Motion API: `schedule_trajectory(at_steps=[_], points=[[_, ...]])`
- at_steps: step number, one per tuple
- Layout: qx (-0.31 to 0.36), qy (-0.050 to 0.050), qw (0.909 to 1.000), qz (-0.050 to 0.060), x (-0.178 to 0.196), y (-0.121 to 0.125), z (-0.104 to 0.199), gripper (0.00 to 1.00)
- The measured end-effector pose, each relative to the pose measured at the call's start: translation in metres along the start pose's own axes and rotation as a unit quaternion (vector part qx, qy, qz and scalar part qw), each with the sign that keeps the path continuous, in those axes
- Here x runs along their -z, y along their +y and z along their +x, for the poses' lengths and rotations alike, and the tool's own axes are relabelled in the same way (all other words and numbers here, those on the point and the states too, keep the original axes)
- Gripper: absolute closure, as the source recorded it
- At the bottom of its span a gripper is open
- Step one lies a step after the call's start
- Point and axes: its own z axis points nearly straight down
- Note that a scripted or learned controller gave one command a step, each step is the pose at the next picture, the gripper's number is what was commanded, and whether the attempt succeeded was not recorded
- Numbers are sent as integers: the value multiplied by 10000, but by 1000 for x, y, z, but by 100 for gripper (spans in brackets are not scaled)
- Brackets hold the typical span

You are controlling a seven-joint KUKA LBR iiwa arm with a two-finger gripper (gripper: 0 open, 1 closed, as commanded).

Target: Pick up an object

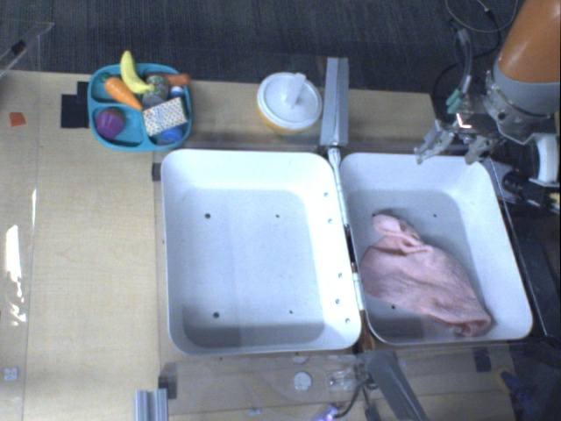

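The pincer hangs open and empty over the right bin's far rim; the pink cloth lies below it toward the near side, stretched diagonally

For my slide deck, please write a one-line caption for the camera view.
Robot hand above the far edge of the right shallow white bin, which holds a crumpled pink cloth.

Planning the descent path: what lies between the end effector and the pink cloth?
Bare white bin floor separates the end effector from the pink cloth in the camera view.
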Motion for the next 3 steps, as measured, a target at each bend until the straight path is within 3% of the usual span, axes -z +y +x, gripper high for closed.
schedule_trajectory(at_steps=[1,2,3], points=[[676,3,9977,9,-120,-59,1,0],[73,-13,9999,-71,-183,-75,33,0],[-76,-1,10000,-14,-160,-93,13,0]])
